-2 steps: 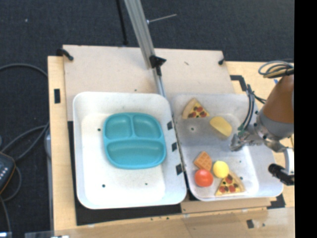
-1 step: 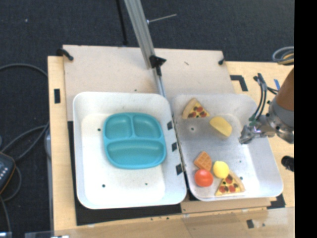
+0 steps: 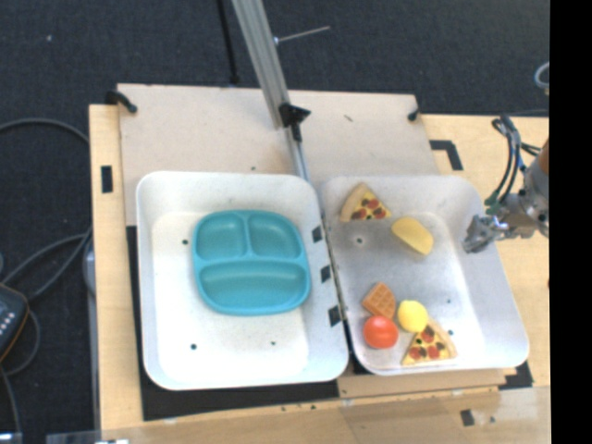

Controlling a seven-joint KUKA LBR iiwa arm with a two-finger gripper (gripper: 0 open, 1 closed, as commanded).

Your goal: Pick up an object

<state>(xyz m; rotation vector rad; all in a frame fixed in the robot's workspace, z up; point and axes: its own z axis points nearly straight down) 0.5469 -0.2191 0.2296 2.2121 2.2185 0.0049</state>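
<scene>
From my remote seat I see the pincer [image 3: 477,236] at the right rim of the right-hand shallow white bin [image 3: 488,314], and I cannot tell whether it is released or clenched; nothing shows in it. Nearest, just to its left, lies the pale yellow rounded toy piece [image 3: 413,235], my likely target. Further left sits a toy pizza slice [image 3: 363,205]. Nearer the camera cluster a small waffle piece [image 3: 378,300], a red ball-shaped toy [image 3: 380,332], a yellow lemon-shaped toy [image 3: 412,316] and another pizza slice [image 3: 428,344]. A smooth rounded piece could squirt out of a closing grip. Beyond, the left white bin [image 3: 162,351] holds a blue divided plastic plate [image 3: 251,261], all on a light wooden tabletop [image 3: 109,276] over dark carpet [image 3: 55,44].
</scene>
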